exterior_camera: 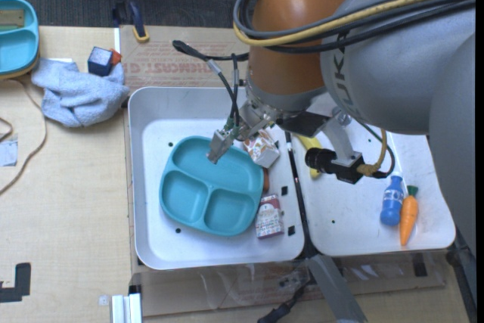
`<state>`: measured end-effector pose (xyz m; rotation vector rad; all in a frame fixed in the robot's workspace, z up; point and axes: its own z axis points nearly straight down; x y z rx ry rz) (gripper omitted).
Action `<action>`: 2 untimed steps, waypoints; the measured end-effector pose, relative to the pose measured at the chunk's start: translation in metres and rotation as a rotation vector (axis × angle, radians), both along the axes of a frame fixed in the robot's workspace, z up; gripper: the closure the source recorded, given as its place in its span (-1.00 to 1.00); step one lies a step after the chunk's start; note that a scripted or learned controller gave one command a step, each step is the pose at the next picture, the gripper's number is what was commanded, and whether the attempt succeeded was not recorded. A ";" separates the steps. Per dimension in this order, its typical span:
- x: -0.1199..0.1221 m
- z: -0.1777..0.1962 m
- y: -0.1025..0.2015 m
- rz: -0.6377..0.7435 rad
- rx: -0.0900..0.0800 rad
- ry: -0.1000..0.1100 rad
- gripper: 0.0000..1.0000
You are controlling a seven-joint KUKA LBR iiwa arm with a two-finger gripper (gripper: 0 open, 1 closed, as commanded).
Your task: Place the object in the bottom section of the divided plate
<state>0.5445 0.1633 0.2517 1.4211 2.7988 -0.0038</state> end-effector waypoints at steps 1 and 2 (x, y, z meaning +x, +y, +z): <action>0.001 0.008 -0.002 -0.002 -0.001 0.000 1.00; 0.001 0.008 -0.002 -0.002 -0.001 0.000 -1.00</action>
